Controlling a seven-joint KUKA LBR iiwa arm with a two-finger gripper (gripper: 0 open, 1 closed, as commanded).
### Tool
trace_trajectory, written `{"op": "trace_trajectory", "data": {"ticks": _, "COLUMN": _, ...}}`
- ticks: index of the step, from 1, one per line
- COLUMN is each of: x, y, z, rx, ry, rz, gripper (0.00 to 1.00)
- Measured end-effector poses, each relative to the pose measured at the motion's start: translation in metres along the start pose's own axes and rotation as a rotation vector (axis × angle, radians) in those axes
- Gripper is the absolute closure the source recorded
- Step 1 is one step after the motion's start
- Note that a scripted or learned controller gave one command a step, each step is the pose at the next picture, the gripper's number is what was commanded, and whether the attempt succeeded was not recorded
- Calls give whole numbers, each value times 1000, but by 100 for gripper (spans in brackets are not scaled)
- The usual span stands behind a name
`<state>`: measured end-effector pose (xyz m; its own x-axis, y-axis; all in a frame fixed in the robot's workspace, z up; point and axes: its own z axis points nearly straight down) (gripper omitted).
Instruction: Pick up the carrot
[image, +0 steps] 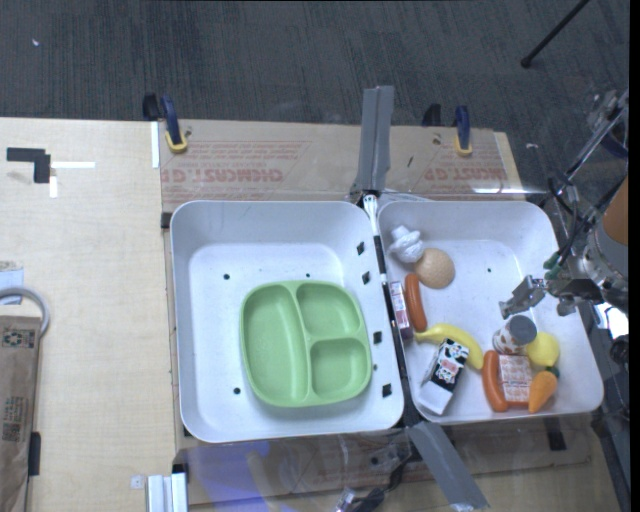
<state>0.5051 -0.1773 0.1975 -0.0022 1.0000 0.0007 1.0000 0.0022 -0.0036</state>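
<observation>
Camera view looks down on a pale wooden bench (80, 300) carrying two shallow white plastic bins side by side. Left white bin (200, 250) holds a light green plastic plate with three compartments (307, 343), lying flat near the middle of its floor. Right white bin (480, 225) holds a cluster of small toy foods. At its right edge the grey arm with an orange band (610, 235) reaches in, and its two-finger gripper (527, 295) hangs over the right half of that bin, above and just far of a small grey-topped can (518, 331); whether the fingers are parted or closed cannot be told at this angle, and nothing can be seen between them. A yellow banana (447, 336) lies across the bin's middle, with a black and white carton (447, 368) just near of it, tilted toward the near wall. A tan round bread roll (435, 268) sits toward the far left, touching a small white crumpled item (405, 243) beyond it. An orange-red sausage (415, 303) lies along the left wall beside a pink-labelled wrapper (399, 305). Toward the near right corner sit a yellow lemon-like fruit (544, 349), a red sausage with a printed label (497, 381), and the small orange carrot (541, 390), which lies against the near right wall, just right of that label and well clear of the gripper.
</observation>
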Motion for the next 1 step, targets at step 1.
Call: {"op": "trace_trajectory", "data": {"ticks": 1, "x": 58, "y": -28, "z": 45, "rx": 0, "ry": 0, "rz": -43, "gripper": 0}}
